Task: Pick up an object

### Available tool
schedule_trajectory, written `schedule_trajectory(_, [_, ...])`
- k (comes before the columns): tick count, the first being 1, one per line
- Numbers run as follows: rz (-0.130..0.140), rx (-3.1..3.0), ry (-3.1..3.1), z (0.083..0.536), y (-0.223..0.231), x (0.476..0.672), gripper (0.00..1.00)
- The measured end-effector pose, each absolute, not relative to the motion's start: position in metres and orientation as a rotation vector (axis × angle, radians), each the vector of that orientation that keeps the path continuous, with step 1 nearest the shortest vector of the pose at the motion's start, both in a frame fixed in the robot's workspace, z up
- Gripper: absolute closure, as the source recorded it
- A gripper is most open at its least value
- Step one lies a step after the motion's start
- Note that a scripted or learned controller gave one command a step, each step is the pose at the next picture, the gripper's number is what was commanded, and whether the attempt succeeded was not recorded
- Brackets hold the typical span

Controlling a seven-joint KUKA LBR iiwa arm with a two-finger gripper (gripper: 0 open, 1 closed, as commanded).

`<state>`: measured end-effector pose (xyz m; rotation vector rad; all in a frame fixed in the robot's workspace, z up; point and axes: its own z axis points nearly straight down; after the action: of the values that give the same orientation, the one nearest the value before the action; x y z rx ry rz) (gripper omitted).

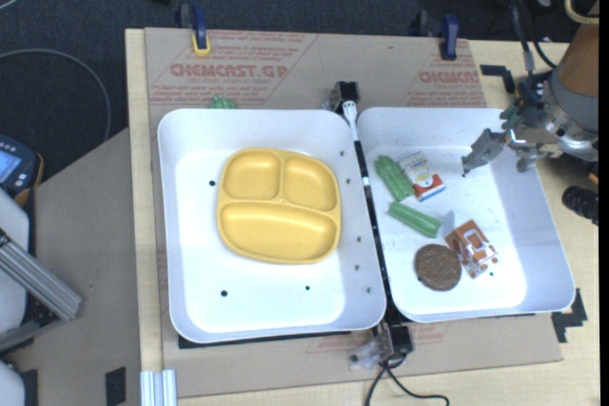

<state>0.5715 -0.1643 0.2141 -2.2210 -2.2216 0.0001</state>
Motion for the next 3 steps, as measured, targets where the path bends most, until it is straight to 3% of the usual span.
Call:
schedule_trajectory(1, [0.0, -2.221, -2.216, 0.251, -0.146, 0.491, 0.0])
schedule_trajectory(2, [-0.001, -2.222, -2.222, 0.259, -0.146, 0.495, 1.0])
schedule_trajectory(3, [-0.005, -2.221, -2.228, 0.312, -0.12, 0.479, 1.0])
